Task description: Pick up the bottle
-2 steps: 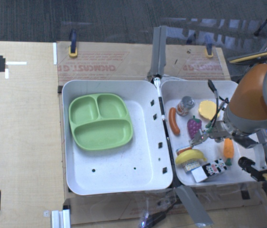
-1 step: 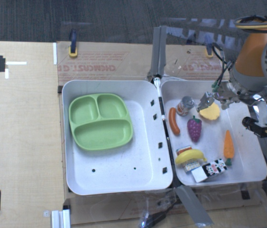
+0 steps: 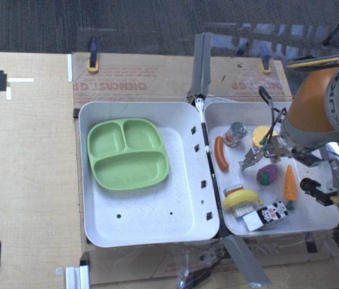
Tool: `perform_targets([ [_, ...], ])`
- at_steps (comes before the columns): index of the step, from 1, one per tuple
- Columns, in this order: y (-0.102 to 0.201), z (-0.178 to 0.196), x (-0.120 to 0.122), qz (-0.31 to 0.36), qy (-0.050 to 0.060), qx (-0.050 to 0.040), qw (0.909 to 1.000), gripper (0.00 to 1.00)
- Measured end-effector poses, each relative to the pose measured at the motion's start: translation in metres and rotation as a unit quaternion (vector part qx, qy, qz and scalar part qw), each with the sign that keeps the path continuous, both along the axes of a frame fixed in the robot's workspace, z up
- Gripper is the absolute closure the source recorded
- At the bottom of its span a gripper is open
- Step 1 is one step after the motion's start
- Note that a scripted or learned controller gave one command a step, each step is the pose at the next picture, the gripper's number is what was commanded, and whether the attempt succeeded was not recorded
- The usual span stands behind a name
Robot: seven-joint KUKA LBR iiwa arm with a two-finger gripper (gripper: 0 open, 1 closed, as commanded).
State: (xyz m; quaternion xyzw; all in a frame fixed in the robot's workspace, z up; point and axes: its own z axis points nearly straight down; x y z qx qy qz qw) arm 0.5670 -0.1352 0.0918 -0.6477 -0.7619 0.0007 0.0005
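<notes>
The bottle [image 3: 235, 134] is small, with a silver cap and a reddish label. It stands in the back left part of the right bin [image 3: 314, 223], just right of a red sausage [image 3: 220, 153]. My gripper [image 3: 250, 159] hangs low over the middle of that bin, a little to the right of and nearer than the bottle, and apart from it. Its fingers look open with nothing between them. The orange-banded wrist [image 3: 314, 110] covers the bin's right back corner.
The right bin also holds a yellow item [image 3: 259, 136], a purple-green ball [image 3: 267, 174], a carrot [image 3: 290, 183], a banana [image 3: 241, 198] and a black-and-white box [image 3: 267, 214]. A green divided plate [image 3: 127, 153] lies in the left bin [image 3: 151, 221].
</notes>
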Motion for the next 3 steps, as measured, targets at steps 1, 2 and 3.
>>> perform_targets([
  [1, 0.045, 0.099, -0.032, -0.100, 0.000, -0.0007, 0.9950, 0.00],
  [2, -0.005, 0.020, -0.038, -0.100, 0.001, -0.0004, 0.9950, 0.00],
  [3, 0.019, 0.069, -0.034, -0.126, 0.000, -0.0005, 0.9920, 0.00],
])
